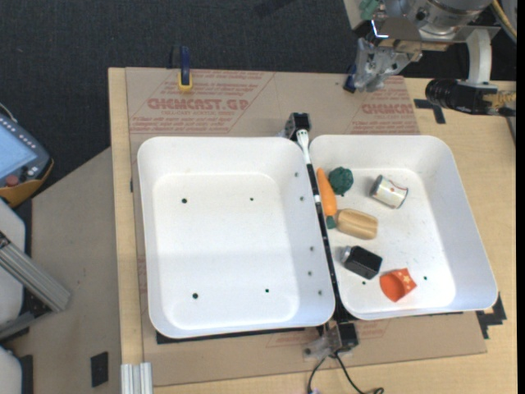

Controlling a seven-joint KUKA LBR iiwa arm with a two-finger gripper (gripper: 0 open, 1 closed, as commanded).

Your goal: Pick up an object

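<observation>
Bins numbered two, shallow, white and smooth with rounded corners, side by side on a brown cardboard sheet point(246, 97): the left bin point(164, 220) and the right bin point(451, 220). Five objects lay in the right bin: one slim orange carrot point(326, 195) along its left wall, one knobbly dark green lump point(341, 178) just beside it, one small metallic cylinder point(388, 191), one rounded tan wooden block point(357, 223) touching the carrot, one black box-shaped piece point(362, 261) and, near it, one orange cup-like piece point(397, 285). One gripper point(373, 64) hung above the cardboard beyond the right bin, nothing between its fingers; whether they were open or closed I could not tell.
</observation>
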